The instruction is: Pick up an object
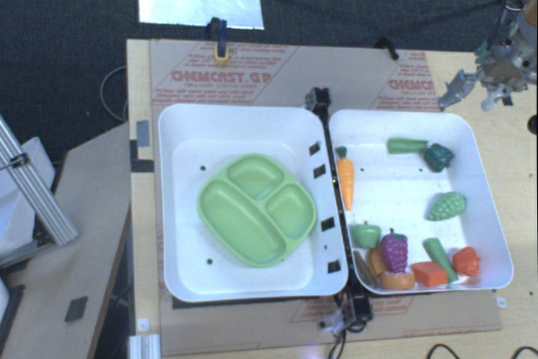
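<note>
Toy foods lie in the right bin (483, 172): a carrot (345, 178) at its left wall, a green pod (446, 206) mid-right, purple grapes (393, 249) and a tomato (466, 261) low in the frame. The gripper (475, 92) hangs at upper right, above the bin's far rim, fingers spread and holding nothing, well apart from them. The left bin (181, 181) holds a green divided plate (256, 210).

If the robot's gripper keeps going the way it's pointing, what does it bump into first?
Probably the bench just outside the right bin. The gripper points down beyond the bin's far corner, though height is hard to judge.
</note>
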`<action>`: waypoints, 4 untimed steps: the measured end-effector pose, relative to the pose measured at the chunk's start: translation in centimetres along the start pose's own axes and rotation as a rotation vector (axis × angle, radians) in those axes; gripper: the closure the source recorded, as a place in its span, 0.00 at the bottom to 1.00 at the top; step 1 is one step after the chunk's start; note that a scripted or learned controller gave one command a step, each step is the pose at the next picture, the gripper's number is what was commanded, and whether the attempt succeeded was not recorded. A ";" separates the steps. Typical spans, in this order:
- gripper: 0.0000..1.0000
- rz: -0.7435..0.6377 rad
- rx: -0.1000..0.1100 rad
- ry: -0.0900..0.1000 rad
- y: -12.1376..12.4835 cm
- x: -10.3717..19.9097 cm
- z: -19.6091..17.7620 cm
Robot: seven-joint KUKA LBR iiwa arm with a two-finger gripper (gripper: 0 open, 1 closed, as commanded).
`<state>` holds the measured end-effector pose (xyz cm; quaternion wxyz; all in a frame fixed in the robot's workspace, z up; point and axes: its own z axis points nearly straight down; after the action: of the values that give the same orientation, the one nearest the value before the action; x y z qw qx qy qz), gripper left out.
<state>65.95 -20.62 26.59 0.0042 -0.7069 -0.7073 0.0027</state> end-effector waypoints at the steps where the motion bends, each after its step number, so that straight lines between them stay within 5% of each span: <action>1: 0.00 -0.003 -0.012 -0.003 0.2 0.1 -0.8; 4: 0.00 -0.005 -0.011 -0.003 -0.1 1.2 14.5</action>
<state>65.72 -19.42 12.08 -0.0007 -0.7051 -0.7091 -0.0002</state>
